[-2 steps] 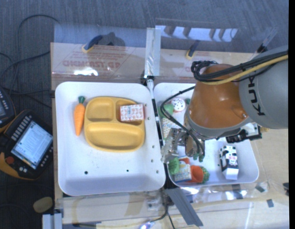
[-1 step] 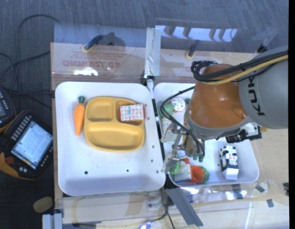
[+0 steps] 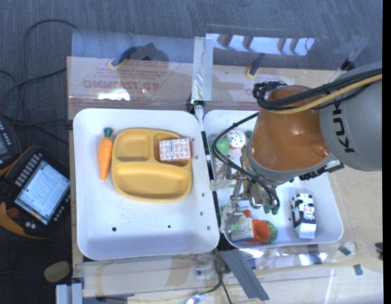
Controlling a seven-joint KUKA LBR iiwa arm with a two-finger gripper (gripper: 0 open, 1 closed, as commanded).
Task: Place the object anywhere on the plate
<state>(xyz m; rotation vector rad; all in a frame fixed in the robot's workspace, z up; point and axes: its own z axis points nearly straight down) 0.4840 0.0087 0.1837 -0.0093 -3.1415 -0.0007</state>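
Left bin [image 3: 88,233]: a yellow sectioned plate [image 3: 151,176] is lying in the middle. A small orange-and-white carton [image 3: 174,150] is sitting in the plate's upper right compartment. A toy carrot [image 3: 105,156] is lying just beside the plate's left rim, on the bin floor.

Right bin [image 3: 331,223]: the hand [image 3: 249,198] is hanging over the bin's left part, under the orange wrist band [image 3: 287,138]; whether it is clenched or released cannot be told. A red-and-green toy [image 3: 264,230] is lying below it. A black-and-white carton [image 3: 303,214] is lying to the right. A white-and-green item [image 3: 230,141] is sitting near the upper left corner.
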